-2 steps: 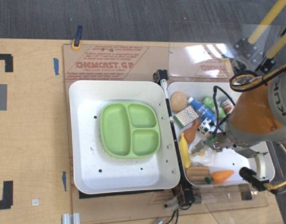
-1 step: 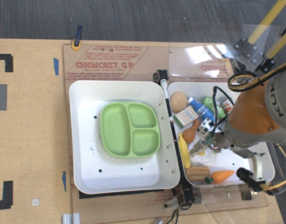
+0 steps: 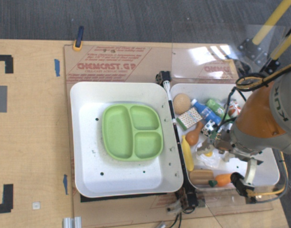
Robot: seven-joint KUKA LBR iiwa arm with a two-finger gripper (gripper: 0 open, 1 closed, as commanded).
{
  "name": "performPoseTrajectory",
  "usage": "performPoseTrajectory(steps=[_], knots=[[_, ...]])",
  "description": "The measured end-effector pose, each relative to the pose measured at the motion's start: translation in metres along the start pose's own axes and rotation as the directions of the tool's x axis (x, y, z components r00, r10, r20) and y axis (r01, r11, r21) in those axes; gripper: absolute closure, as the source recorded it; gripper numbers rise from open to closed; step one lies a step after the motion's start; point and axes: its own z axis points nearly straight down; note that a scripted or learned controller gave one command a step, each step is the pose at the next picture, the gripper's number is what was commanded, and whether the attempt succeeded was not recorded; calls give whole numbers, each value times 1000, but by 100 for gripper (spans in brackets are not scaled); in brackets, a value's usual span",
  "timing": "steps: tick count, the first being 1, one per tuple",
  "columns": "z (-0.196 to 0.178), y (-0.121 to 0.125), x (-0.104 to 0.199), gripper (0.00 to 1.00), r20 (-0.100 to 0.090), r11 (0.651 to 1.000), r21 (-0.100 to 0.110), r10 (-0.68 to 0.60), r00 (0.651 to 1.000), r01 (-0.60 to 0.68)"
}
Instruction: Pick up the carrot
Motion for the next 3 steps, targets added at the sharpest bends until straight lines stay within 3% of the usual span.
performPoseTrajectory(steps=[1,2,3], knots=[[2,79,20,0,8,983,4,184,983,-184],[2,62,-45,0,9,992,8,122,992,-122],[0,40,28,0,5,983,16,182,983,-182]])
